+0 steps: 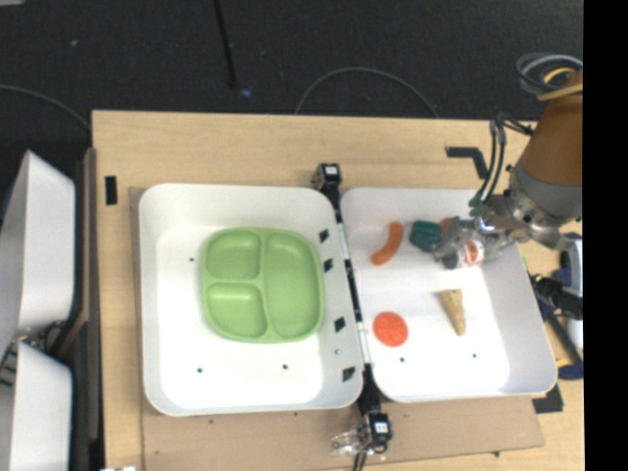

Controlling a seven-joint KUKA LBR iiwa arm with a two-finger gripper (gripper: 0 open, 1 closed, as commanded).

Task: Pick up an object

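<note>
the arm reaches in from 3 o'clock, and its gripper [459, 247] sits low in the right bin [510, 361], toward that bin's 1 o'clock corner. the tool blurs into the clutter under it, so whether it is spread or pinching cannot be told. touching its tip at 9 o'clock lies a dark green object [425, 233], and at its 3 o'clock side a small red-and-white thing [472, 253], too small to name. an orange sausage-shaped toy [388, 244] lies at 9 o'clock of the green one, a tan cone [453, 310] at the gripper's 6 o'clock, and a flat red disc [392, 329] near the bin's 8 o'clock side. the left bin [167, 361] holds a green divided plate [263, 285]. judging by this, the pick is at the grasp stage: nothing is visibly lifted, and closing and raising remain.
</note>
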